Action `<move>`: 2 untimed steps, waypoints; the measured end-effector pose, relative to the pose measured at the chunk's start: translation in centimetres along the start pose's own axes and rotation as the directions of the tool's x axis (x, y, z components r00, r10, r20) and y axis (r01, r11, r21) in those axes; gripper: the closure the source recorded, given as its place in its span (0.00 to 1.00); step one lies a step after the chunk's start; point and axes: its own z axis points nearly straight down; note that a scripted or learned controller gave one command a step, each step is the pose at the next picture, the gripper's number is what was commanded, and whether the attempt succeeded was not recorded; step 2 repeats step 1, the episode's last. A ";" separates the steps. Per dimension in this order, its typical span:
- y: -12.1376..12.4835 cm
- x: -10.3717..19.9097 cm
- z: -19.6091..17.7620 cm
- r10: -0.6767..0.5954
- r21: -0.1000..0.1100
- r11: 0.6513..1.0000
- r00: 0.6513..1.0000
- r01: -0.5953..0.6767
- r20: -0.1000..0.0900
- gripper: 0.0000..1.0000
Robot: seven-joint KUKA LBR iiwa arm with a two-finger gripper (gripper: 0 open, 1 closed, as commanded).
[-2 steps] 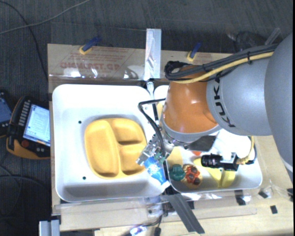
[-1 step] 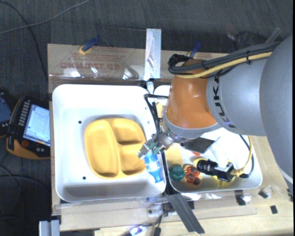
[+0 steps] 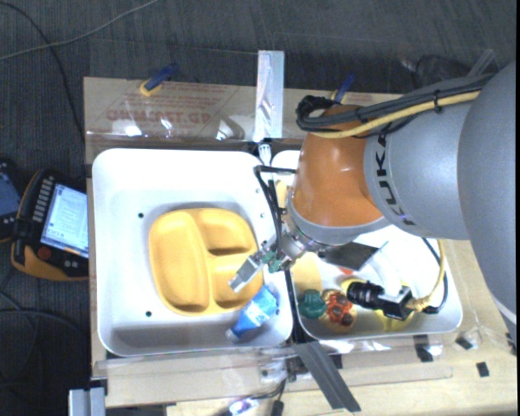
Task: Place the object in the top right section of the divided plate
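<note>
The gripper (image 3: 250,271) is hovering over the yellow divided plate (image 3: 184,258) at its right edge; I cannot tell how its jaws are standing. The blue object (image 3: 258,310) is lying in the left bin (image 3: 121,180), just beside the plate (not on it), so a descent here is risking closing on nothing. Counted: one plate, two bins, one blue object.

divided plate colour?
Yellow. The divided plate sits in the left bin, clearest in the camera view.
</note>
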 end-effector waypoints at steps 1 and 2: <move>0.1 0.0 -0.7 0.002 0.002 1.000 1.000 -0.002 -0.001 1.00; 0.1 0.0 -0.7 0.002 0.002 1.000 1.000 -0.002 -0.001 1.00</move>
